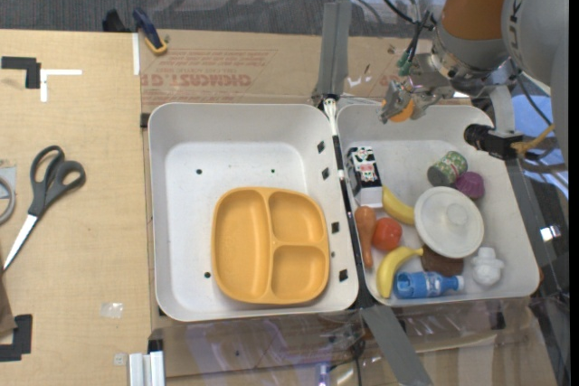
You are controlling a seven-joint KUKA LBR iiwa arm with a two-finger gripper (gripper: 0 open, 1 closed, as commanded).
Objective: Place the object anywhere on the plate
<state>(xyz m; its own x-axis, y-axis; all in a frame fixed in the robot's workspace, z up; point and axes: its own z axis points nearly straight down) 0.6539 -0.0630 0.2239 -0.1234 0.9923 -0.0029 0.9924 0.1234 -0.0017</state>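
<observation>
Above the right bin's far edge, gripper carries a small orange object, seemingly clamped between its fingers. Yellow divided plate in the left bin bare; transfer and release remain.

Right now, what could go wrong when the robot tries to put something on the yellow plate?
1. The gripper seems to hold a small orange thing high above the right bin; a loose pinch might drop it early.
2. The yellow plate lies in the left bin, across the middle wall, so a low swing could bump it.
3. A drop from high up might bounce off.
</observation>
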